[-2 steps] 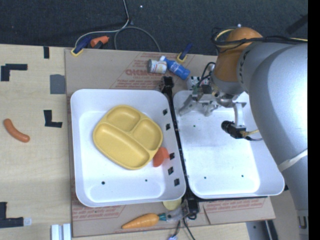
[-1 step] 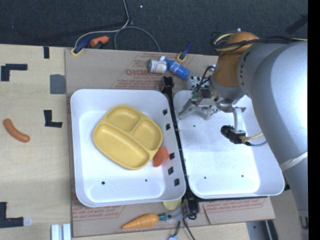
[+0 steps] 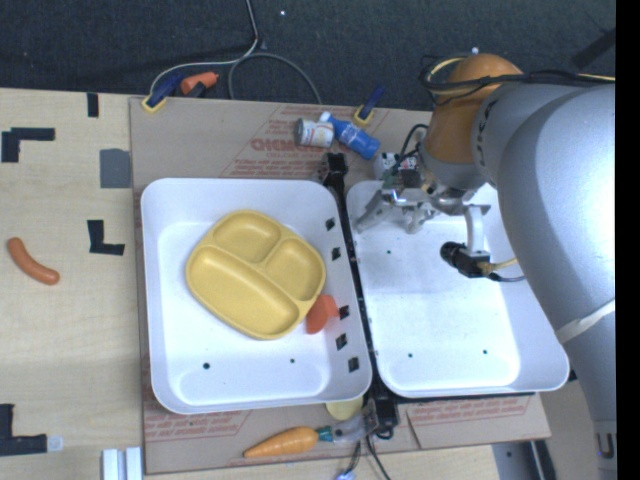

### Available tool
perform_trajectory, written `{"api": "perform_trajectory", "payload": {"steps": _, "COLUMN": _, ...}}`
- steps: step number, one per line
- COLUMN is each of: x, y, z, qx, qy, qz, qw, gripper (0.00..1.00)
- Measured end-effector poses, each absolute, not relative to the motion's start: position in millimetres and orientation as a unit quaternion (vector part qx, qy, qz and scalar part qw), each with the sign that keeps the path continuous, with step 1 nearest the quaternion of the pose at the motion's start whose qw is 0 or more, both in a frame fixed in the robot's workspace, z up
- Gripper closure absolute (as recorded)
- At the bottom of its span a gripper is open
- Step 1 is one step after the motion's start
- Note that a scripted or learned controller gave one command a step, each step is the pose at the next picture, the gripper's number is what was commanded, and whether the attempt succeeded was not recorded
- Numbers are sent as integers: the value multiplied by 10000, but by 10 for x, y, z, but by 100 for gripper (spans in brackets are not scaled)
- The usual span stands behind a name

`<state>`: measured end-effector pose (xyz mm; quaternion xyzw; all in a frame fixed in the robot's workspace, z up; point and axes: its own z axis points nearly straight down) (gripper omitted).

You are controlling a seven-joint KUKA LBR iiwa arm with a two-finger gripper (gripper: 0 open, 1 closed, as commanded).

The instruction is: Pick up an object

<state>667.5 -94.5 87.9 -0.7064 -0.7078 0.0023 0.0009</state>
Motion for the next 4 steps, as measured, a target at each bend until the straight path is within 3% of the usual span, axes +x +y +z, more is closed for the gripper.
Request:
{"api": "perform_trajectory", "payload": {"steps": 1, "x": 6424, "y": -975, "z": 862, "qx": -7067, "qy": -7075, "qz": -4, "qw": -20, "gripper": 0}}
{"api": "perform_trajectory", "payload": {"steps": 2, "x": 6696, "y": -995, "z": 854, "qx": -7060, "qy": -7082, "qz": -2, "qw": -4, "gripper": 0}}
{"api": "perform_trajectory", "payload": {"steps": 3, "x": 6541, "y": -986, "z": 859, "qx": -7068, "qy": -7074, "qz": 0, "qw": -19, "gripper": 0}}
{"api": "perform_trajectory", "payload": {"steps": 4, "x": 6683, "y": -973, "z": 854, "qx": -7064, "qy": -7078, "qz": 15, "qw": 6, "gripper": 0}}
